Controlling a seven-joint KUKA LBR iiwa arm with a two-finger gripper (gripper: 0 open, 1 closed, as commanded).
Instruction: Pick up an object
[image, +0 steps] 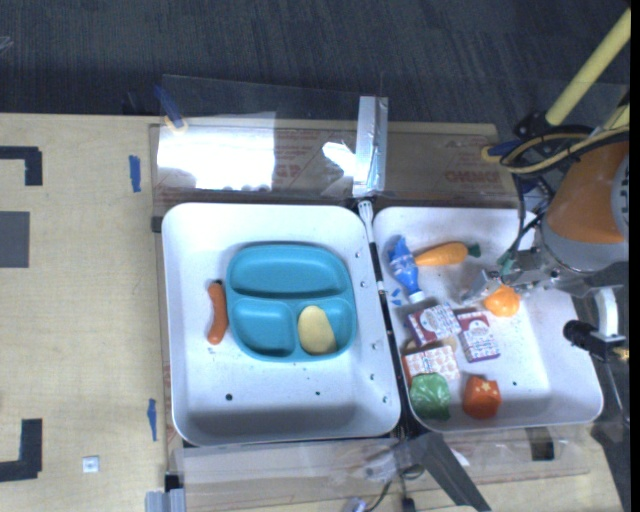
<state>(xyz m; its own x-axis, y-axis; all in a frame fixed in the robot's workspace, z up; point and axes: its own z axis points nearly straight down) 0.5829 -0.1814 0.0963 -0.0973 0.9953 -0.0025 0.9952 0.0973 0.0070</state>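
The right bin (570, 390) holds a carrot (442, 254), a blue bottle (403, 270), a small orange fruit (502, 301), three small cartons (440, 325), a green pepper (430, 393) and a red fruit (481, 396). My gripper (512, 270) reaches in from the right, low over the bin's upper right part. It sits just above the orange fruit and to the right of the carrot. Nothing is seen held in it.
The left bin (190, 300) carries a blue divided tray (285, 280) with a yellow fruit (316, 329) in its lower right compartment. A red-orange sausage (215, 312) lies left of the tray. A clear plastic screen (260, 150) stands behind the bins.
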